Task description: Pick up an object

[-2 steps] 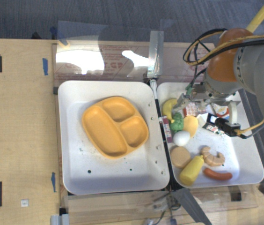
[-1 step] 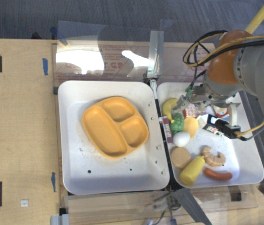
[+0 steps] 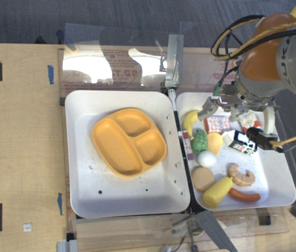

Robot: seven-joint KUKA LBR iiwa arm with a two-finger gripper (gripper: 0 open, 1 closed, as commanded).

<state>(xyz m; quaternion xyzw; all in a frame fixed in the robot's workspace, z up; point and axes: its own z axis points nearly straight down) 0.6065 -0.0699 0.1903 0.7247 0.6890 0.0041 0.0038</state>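
Front of right bin: red sausage (image 3: pixel 244 196) along the near rim, yellow squeeze-bottle toy (image 3: pixel 218 190) tilted beside it, shrimp (image 3: pixel 241 175) just above.
Right bin (image 3: pixel 286 185): holds a crowd of toy foods; a brown round piece (image 3: pixel 202 178), white egg (image 3: pixel 207 158), green broccoli-like piece (image 3: pixel 199 140), lemon (image 3: pixel 214 142), banana (image 3: pixel 190 121), red-and-white packet (image 3: pixel 217 124), black-and-white carton (image 3: pixel 242 142).
Left bin (image 3: pixel 80 188): carries an orange divided plate (image 3: pixel 129 140), three compartments, near its middle.
Arm (image 3: pixel 274 51): enters from the right, orange band over the far part of the right bin.
Tool (image 3: pixel 241 114): low above the packet and carton; I cannot tell how far it is open or whether it has anything.
Tabletop (image 3: pixel 17 140): pale wood, left of the bins.
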